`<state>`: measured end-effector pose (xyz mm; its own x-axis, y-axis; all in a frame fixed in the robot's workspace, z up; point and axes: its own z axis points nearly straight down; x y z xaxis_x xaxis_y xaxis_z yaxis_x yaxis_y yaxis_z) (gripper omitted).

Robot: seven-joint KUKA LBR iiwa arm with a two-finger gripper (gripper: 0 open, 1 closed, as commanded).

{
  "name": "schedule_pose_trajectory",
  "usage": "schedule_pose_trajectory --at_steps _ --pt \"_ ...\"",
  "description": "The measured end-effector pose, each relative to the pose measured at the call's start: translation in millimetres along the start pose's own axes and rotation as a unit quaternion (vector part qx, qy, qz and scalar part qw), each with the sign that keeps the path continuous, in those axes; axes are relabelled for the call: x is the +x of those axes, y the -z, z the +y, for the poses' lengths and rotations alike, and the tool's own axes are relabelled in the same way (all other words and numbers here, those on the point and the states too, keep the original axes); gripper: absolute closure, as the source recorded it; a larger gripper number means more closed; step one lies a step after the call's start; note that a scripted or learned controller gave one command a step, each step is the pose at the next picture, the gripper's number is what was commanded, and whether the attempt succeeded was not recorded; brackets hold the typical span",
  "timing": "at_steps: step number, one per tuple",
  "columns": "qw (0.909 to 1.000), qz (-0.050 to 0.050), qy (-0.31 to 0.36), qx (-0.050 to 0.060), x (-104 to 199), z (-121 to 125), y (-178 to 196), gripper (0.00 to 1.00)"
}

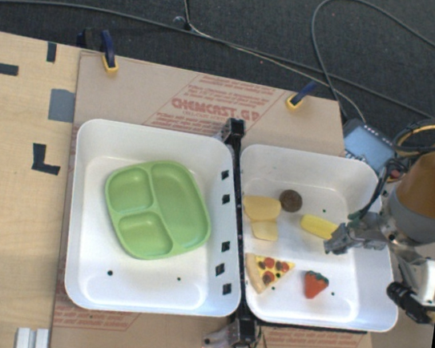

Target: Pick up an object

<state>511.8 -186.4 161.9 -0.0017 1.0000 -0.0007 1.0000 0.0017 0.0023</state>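
My jaws hang low in the right bin (362, 179), over at the 3 o'clock side of it. I cannot tell if they are spread or pressed together — they look dark and small from up here. Nothing sits between them that I can see.

The thing closest to me is the yellow block (317, 225). It lies just beside my tip, at 9 o'clock from me. I think that is the one I am going for, because my arm (425, 196) comes in from the right and this block is the first thing in my path.

The other toys are in the same bin. A brown round piece (290, 199) sits at 11 o'clock from the block. Two pale cheese pieces (262, 215) lie by the wall in the middle, at 9 o'clock. A pizza slice (267, 271) lies at 7 o'clock, and a red strawberry (314, 283) at 6 o'clock. They are spread apart (good for me, so I can pinch one and not bump the rest).

The left bin (92, 142) holds a green plate (156, 209) with three parts. It is flat and wide — too hard for me to pinch, I guess.

Both bins rest on a cardboard sheet (204, 102) on the worktop (6, 178), held by clamps (108, 58) at 12 o'clock so they do not slide.
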Motion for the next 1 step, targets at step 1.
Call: schedule_pose_trajectory --at_steps 1 --pt "1.0000 -0.001 0.000 -0.001 5.3 -5.4 58.9 1.00"
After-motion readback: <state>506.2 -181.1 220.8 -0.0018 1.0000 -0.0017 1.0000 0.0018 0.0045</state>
